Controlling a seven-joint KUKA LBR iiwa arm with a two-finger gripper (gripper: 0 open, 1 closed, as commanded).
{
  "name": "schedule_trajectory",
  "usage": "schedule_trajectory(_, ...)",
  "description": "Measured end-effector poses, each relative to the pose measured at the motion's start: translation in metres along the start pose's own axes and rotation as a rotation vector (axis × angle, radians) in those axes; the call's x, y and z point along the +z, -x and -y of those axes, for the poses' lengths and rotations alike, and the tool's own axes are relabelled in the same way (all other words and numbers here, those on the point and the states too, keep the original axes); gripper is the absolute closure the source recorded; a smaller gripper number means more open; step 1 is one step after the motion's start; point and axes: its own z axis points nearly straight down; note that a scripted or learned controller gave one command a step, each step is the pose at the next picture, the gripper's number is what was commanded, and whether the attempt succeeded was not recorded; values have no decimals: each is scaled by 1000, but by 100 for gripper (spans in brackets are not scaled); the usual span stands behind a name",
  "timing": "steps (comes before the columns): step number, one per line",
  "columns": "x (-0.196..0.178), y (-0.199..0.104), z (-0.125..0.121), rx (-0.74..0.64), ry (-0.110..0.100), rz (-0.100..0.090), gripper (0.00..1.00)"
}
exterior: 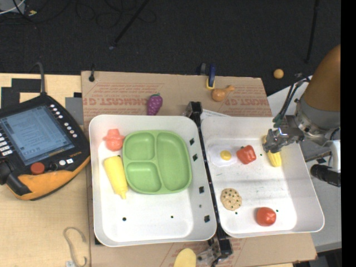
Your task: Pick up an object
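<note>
Jaws' state cannot be told; the gripper sits directly above a yellow corn piece in the right bin, beside a red pepper.

pendant L on bench | purple grapes + orange toy on cardboard behind bins

We see the yellow corn partly hidden beneath the gripper, and a yellow object cut off at the bottom edge; the arm runs out of view.
</note>
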Motion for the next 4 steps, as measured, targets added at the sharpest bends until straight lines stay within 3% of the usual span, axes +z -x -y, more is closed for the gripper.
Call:
schedule_trajectory(1, -7, 1, 0, -1, -4, -1, 100)
schedule_trajectory(2, -2, -61, -8, -5, -7, -3, 100)
schedule_trajectory(3, -17, -91, -13, -2, -5, -2, 100)
schedule_trajectory(4, 4, -94, -10, 0, -8, -1, 100)
